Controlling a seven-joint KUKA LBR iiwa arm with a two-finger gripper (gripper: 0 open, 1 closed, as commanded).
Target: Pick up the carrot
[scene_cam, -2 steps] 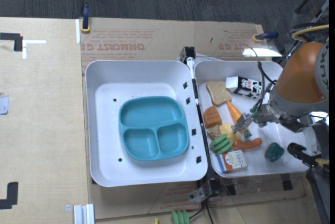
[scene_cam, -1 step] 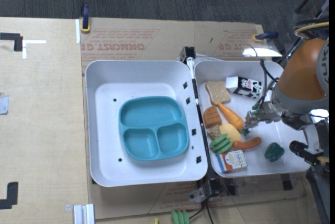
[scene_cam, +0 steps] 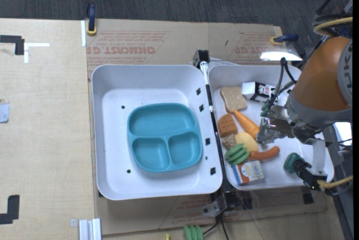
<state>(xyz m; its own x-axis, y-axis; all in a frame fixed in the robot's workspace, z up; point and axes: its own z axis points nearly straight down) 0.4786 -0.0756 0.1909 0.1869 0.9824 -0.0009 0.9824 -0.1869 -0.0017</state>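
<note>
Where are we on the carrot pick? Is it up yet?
Not up yet. Done: the arm has reached over the right bin, with the end effector low among the food. In hand: nothing I can confirm; the carrot lies in the bin just left of the end effector, between the bread slice and the sausage. Left: close on the carrot and lift it clear.

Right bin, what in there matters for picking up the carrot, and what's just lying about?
Job:
carrot
claw

Lying about:
bread slice
brown waffle-like piece
yellow piece
green vegetable
sausage
small carton
blue divided plate, left bin
</note>
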